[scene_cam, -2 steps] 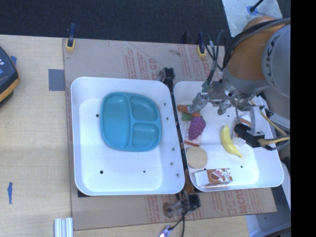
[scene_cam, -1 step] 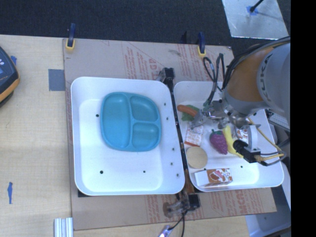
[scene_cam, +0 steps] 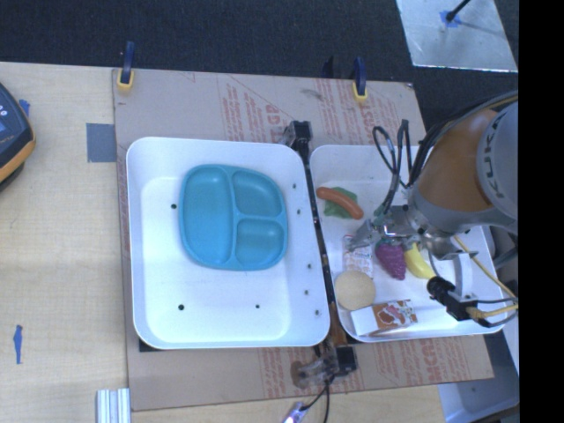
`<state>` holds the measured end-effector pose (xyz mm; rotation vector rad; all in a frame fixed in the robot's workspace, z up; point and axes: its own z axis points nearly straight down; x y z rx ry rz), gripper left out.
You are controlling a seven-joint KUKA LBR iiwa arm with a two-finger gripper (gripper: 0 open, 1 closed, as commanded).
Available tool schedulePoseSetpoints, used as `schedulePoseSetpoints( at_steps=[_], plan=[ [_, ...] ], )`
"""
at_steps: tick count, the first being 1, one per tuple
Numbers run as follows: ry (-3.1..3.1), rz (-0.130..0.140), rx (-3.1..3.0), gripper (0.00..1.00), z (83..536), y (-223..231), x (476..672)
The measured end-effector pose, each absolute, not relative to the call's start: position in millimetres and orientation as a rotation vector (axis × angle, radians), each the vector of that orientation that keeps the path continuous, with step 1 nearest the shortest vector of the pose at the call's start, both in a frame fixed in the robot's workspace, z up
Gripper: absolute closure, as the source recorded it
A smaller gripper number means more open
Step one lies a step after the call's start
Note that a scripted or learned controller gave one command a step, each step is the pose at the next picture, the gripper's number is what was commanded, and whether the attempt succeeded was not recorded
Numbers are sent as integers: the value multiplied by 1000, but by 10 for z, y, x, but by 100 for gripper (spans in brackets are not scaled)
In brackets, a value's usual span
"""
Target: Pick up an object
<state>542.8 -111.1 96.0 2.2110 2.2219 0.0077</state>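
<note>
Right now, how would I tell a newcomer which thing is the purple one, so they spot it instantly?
Look at the right white bin, the one the arm reaches into. Near its middle, just below the gripper, lies the purple object. It sits between a yellow piece on its right and a round tan disc lower left, and it is the bin's one dark purple item.

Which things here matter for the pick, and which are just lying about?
For the pick: gripper; right bin holding hot dog, purple item, yellow item, round tan item, packet.

Lying about: left bin, blue divided plate, clamps.
</note>
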Motion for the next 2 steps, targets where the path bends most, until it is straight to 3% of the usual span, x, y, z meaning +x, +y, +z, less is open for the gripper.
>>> schedulePoseSetpoints(
  at_steps=[1,2],
  plan=[
    [2222,9,2210,0,959,-1187,5223],
    [2223,5,2207,100,1071,-1209,5225]
  ],
)
